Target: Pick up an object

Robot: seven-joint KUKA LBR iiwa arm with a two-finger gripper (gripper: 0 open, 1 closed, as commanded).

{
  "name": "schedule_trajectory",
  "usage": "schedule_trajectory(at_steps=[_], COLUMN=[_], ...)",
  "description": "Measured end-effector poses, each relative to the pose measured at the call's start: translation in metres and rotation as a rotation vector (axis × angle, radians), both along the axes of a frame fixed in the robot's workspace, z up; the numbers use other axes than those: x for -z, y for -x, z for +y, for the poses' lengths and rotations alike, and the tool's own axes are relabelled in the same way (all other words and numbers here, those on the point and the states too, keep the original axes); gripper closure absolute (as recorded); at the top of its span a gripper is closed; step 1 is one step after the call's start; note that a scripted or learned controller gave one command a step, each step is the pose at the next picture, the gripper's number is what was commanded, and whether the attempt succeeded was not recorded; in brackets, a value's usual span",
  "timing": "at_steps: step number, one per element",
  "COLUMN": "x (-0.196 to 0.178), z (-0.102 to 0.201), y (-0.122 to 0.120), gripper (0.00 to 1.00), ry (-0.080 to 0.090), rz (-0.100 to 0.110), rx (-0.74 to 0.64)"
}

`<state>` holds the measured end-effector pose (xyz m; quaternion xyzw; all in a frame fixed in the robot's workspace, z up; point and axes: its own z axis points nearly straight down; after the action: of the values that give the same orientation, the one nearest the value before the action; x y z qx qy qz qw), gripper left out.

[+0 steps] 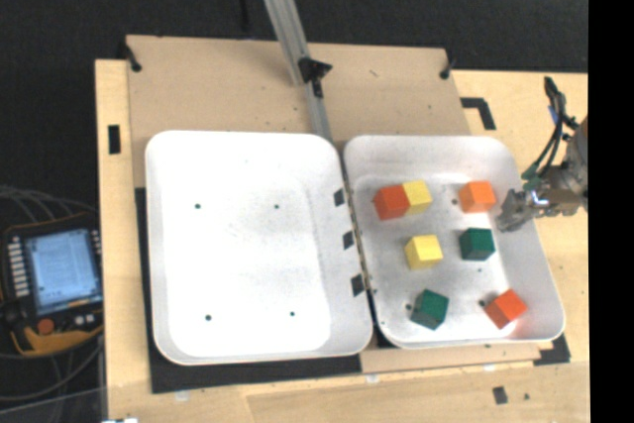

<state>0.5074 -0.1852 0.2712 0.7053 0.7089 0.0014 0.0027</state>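
Note:
Several small cubes lie in the right bin (466,152). An orange-red cube (390,202) touches a yellow cube (417,196) at the upper left. An orange cube (477,196) sits near the right wall, with a dark green cube (476,244) just below it. A second yellow cube (424,252) is in the middle, another green cube (430,309) lies at the bottom, and an orange-red cube (505,308) sits in the lower right corner. My gripper (517,209) hovers at the bin's right edge, just right of the orange cube, with no cube seen in it.
The left bin (178,213) lies beside the right one, both on a wooden bench. A slanted metal pole (282,10) rises behind the bins. A teach pendant (54,277) sits at the far left off the bench.

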Motion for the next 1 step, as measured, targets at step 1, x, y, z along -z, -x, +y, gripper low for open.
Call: schedule_trajectory(at_steps=[1], x=[0.0148], z=[0.0513], y=[-0.0095], gripper=[1.0], ry=[-0.001], rz=[0.005], rx=[-0.001])
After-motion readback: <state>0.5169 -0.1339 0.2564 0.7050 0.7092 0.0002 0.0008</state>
